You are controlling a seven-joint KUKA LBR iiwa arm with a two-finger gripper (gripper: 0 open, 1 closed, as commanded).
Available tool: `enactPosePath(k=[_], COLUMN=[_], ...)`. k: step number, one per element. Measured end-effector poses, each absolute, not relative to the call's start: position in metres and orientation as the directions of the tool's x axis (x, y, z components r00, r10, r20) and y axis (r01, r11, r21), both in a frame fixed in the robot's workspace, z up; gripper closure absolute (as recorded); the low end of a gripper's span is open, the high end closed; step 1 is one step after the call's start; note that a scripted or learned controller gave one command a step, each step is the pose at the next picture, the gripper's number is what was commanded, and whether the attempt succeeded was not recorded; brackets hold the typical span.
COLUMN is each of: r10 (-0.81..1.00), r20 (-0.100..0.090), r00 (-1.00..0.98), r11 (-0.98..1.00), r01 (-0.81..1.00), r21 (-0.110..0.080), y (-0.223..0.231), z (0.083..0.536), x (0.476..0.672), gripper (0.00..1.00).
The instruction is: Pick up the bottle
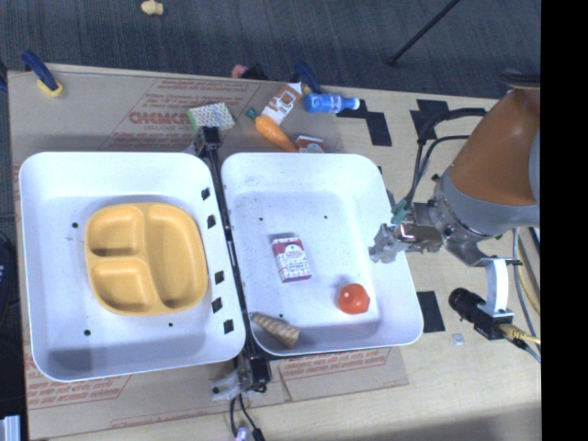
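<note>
The camera view looks down on a tan cardboard-covered surface (165, 99) bearing two shallow white plastic bins side by side. The left bin (46, 274) holds one yellow plastic tray (147, 257) with three compartments. The right bin (312, 186) holds three things: one small red-and-white carton (291, 257) near its middle, one round red tomato-like object (354, 299) toward its lower right, and one brown cone-shaped object (276, 330) at its lower left edge.

Above the bins, in the upper middle of the frame, lie one blue plastic bottle (328, 104) on its side, one orange carrot-shaped object (274, 133), one white-and-orange packet (280, 104), one green-patterned square pad (210, 116), and one small red-and-white box (309, 142) just beyond the right bin's top rim. One yellow clamp with a blue handle (42, 73) sits at the upper left corner of the surface.

The grey arm with its orange band (501, 159) enters from the right of the frame. Its gripper (390, 242) sits at the right rim of the right bin; whether it is released or clenched cannot be told, and nothing is seen in it.

The blue plastic bottle lies outside both bins, well apart from the gripper, up and to the left of it.
</note>
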State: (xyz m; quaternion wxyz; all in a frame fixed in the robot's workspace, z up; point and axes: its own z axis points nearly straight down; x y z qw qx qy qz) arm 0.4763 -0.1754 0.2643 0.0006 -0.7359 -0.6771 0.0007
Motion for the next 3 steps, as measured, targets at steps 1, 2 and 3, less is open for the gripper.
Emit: enactPosePath(k=[1,2,3], r10=[0.978,0.812,0.663], r20=[-0.001,0.000,-0.001], r00=[0.209,0.584,0.749], r11=[-0.209,-0.584,-0.749], r01=[0.978,0.812,0.663], r21=[-0.002,-0.002,-0.006], y=[-0.202,-0.199,-0.196], z=[0.261,0.263,0.245], x=[0.476,0.476,0.476], gripper=[1.00,1.00,1.00])
